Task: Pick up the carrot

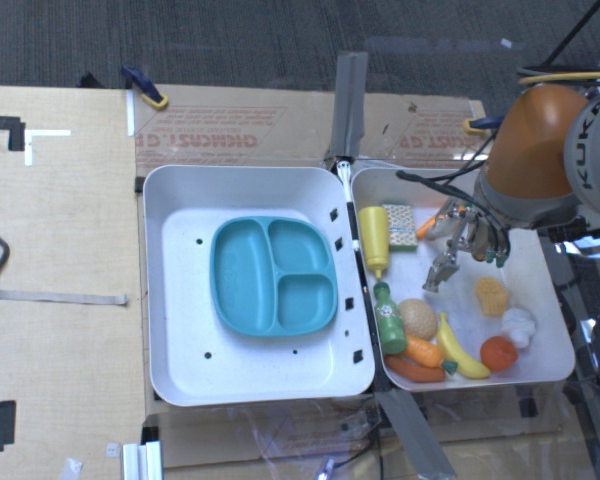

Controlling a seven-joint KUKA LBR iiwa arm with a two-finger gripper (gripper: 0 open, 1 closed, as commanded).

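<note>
Metal two-finger gripper (442,270) hangs above the right white plastic bin (550,368); I cannot tell its opening. Near that bin's front wall, the orange toy carrot (424,349) touches a yellow toy banana (457,351) and green bottle (389,321), so I risk grabbing a neighbour. "KU" reads on the arm.

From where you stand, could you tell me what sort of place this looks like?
Probably a robotics lab's test bench: two shallow white plastic bins taped onto cardboard, small plastic toy foods such as a yellow banana, and the grey-and-orange robot arm reaching in.
</note>
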